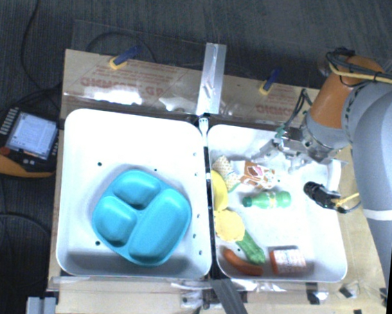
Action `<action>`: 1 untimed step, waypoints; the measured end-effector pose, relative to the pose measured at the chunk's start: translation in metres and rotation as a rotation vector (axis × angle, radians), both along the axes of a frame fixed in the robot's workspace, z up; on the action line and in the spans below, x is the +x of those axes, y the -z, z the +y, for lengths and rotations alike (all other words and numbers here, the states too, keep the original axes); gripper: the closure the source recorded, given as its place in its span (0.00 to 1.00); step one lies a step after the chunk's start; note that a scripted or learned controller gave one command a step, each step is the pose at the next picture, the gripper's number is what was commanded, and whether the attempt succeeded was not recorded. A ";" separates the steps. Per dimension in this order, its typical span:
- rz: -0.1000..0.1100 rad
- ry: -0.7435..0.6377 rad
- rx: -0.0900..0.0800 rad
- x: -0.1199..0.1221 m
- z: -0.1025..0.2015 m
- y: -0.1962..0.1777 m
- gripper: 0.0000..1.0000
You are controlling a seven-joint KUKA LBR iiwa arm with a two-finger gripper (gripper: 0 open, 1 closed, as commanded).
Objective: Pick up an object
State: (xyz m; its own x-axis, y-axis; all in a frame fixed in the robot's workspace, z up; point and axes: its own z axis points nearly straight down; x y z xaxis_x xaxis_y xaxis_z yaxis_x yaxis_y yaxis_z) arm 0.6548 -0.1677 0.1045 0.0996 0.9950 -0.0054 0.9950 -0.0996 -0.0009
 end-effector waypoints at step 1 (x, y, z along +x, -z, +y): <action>-0.009 0.061 0.002 -0.052 -0.027 0.015 0.00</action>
State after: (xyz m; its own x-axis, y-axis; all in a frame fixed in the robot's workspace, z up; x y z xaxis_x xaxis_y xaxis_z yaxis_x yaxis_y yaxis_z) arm 0.6030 -0.1947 0.0894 0.1602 0.9871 -0.0019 0.9871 -0.1601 0.0079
